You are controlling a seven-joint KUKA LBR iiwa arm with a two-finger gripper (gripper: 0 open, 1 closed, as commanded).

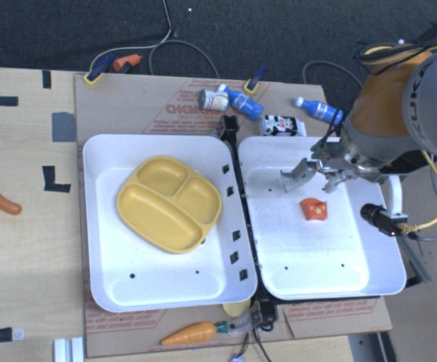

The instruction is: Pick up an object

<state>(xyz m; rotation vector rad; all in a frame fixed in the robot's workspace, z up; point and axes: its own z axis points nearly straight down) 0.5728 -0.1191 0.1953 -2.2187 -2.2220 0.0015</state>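
A small red-orange object (315, 209) lies in the right bin (278, 277), near its middle. My gripper (313, 178) hovers just above and behind it, at the back of the right bin, with its grey fingers (296, 172) spread apart and nothing between them. The gripper is open. In the left bin (127, 285) sits a yellow divided plate (170, 202).
Behind the bins lie blue-and-white bottles (237, 100) (320, 111) and a small black-and-white item (282, 125). A toy carrot (190, 334) lies in front of the bins. A toy sausage (1, 197) rests on the wooden bench at far left. Clamps (112, 65) hold the cardboard.
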